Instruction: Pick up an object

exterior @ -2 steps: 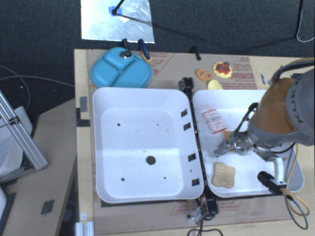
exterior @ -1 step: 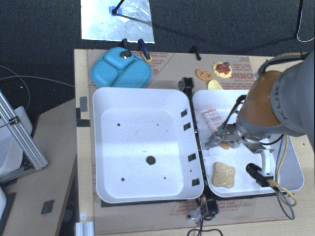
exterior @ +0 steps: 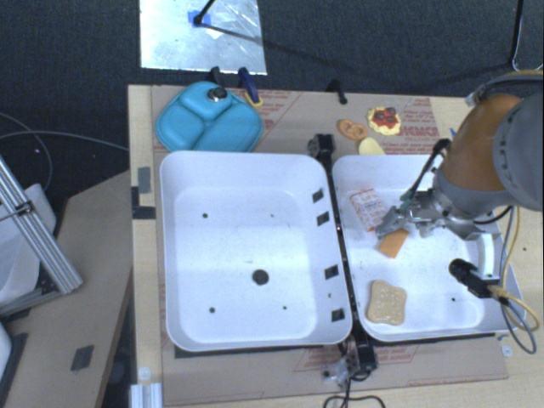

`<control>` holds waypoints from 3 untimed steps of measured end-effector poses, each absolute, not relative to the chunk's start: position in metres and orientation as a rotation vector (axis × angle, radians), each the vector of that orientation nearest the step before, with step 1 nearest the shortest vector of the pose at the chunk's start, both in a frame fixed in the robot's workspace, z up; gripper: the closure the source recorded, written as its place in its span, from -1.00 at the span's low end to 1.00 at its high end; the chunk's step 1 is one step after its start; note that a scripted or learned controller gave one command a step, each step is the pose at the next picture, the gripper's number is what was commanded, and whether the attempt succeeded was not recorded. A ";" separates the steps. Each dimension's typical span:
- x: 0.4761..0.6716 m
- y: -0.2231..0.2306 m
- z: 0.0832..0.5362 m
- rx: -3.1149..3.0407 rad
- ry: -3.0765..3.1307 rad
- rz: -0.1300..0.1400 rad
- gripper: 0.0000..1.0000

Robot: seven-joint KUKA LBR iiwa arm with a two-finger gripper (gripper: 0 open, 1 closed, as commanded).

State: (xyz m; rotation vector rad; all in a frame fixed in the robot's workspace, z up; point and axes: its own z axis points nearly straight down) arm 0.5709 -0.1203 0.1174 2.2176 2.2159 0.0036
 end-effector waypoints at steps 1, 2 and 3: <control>0.587 -0.111 0.085 2.214 2.224 0.001 -1.00; 0.589 -0.113 0.099 2.207 2.216 0.009 1.00; 0.635 -0.028 0.191 2.200 2.231 0.019 1.00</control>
